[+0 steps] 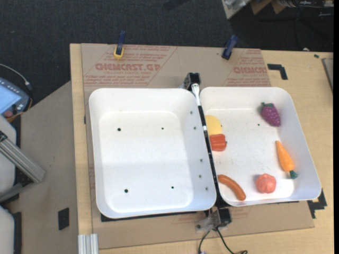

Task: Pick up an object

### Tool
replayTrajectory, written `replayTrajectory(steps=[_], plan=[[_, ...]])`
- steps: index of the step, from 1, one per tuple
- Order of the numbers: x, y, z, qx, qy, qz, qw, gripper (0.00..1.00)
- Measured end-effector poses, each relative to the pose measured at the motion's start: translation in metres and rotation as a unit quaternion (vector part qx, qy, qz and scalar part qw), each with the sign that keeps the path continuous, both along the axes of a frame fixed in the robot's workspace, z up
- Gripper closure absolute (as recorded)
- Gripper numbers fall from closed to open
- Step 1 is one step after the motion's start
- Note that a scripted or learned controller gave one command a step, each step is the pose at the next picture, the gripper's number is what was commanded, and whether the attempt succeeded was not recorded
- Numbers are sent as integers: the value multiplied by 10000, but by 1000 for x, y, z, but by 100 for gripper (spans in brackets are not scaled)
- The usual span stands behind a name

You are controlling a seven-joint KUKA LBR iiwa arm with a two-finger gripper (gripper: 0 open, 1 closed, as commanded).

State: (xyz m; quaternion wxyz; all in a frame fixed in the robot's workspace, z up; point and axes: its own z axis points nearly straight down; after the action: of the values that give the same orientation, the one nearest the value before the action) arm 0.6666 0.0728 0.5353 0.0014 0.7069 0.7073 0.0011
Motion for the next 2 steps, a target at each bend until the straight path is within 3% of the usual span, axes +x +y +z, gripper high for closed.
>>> replayTrajectory(steps=[2], plan=[[0, 14, 0, 0, -7, -4, 10000, 100]])
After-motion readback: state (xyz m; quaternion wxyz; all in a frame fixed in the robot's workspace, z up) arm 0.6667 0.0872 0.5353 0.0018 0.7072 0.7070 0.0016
